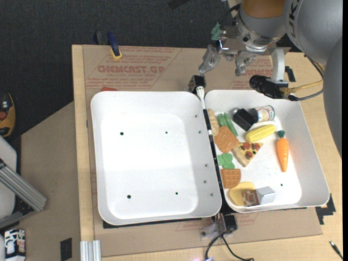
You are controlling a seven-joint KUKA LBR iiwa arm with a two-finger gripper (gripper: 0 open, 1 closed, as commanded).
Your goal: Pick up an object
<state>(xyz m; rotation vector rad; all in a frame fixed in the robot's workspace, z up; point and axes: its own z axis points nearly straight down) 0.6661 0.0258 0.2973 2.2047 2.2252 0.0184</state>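
Note:
My gripper [224, 64] hangs above the bench just beyond the far left corner of the right bin [310, 162]. Its two fingers [209, 62] are spread open with nothing between them. The right bin holds several toy foods: a black block [244, 117], a yellow corn cob [260, 132], an orange carrot [283, 151], a pizza slice [247, 154], a brown cookie [225, 140], a green pod [227, 123], a waffle [230, 177] and a small jar [265, 113]. A grey box [265, 194] rests on a yellow piece [239, 192] at the bin's near edge.
The left bin [147, 156] lies beside the right one, with their rims meeting along the middle. A blue and yellow clamp [114, 47] sits at the board's far left edge. Cables run under the near edge.

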